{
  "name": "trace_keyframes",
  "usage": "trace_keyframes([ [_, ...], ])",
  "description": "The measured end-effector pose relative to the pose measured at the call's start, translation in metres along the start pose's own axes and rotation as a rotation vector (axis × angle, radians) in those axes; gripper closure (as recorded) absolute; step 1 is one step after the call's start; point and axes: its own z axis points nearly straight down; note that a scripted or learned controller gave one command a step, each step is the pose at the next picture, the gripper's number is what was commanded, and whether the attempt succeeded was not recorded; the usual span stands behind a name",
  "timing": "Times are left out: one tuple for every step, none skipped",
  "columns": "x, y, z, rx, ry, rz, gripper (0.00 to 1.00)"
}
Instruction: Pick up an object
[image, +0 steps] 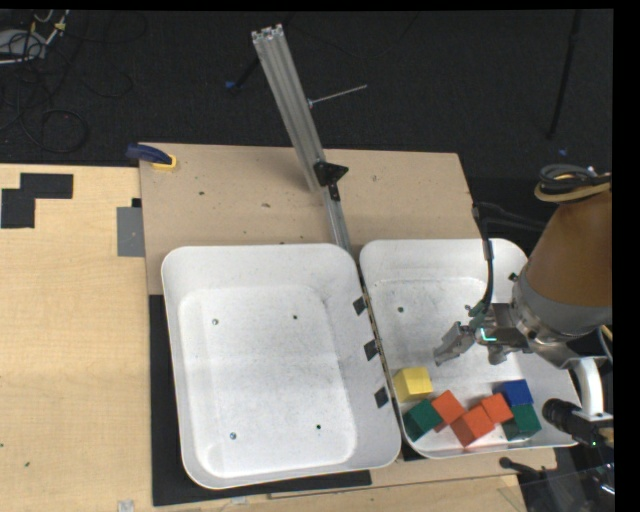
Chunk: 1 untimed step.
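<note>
Hovering over the right-hand shallow white bin (440, 275), the grey two-finger gripper (458, 344) carries nothing; whether its fingers are spread or closed, you cannot tell from this angle. You are at the approach step. The small coloured blocks cluster at that bin's near edge, the yellow cube (413, 382) closest beneath the gripper. Next, I judge, you need to descend squarely over one block.

2 bins sit side by side: the left bin (200, 290) and the right bin (420, 265). Blocks (465, 408) cluster at the right bin's front edge, below the gripper (462, 340).
</note>
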Motion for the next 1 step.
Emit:
trace_keyframes([
  [-0.0014, 0.0006, -0.0016, -0.005, -0.001, 0.005, 0.00],
])
